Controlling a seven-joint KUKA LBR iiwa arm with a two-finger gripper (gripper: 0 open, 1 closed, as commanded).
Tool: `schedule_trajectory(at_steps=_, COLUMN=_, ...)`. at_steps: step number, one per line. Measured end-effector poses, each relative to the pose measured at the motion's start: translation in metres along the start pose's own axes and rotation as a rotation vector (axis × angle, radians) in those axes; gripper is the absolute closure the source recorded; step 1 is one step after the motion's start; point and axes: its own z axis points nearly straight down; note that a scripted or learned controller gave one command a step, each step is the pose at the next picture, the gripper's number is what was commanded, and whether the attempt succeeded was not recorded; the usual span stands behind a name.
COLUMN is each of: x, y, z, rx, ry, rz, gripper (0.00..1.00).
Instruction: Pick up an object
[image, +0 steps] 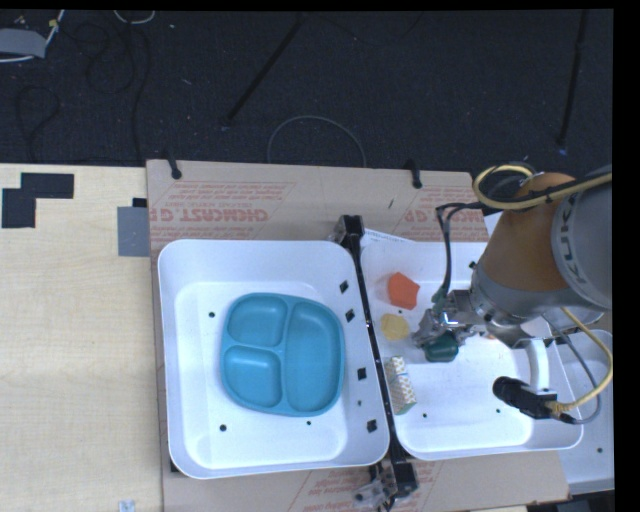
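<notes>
Blue and three-sectioned, a plastic plate (281, 353) lies flat in the left bin (190, 300) on the pale wood tabletop (70, 340). In the right bin (470, 435), a ridged whitish piece (401, 383) sits by the dividing wall, with a yellow lump (395, 326) and an orange block (403, 290) behind it. Just right of the lump, the tool (437, 338) hangs low over a dark green object (440, 349); whether it pinches that object or touches it cannot be told.
</notes>
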Motion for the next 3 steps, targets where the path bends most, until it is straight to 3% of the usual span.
schedule_trajectory(at_steps=1, x=-0.001, y=0.000, z=-0.063, rx=-0.004, ry=-0.001, rz=-0.009, gripper=1.00)
schedule_trajectory(at_steps=2, x=-0.003, y=0.001, z=-0.090, rx=-0.001, ry=0.000, rz=-0.008, gripper=1.00)
schedule_trajectory(at_steps=3, x=0.048, y=-0.011, z=-0.095, rx=0.004, ry=0.003, rz=-0.012, gripper=1.00)
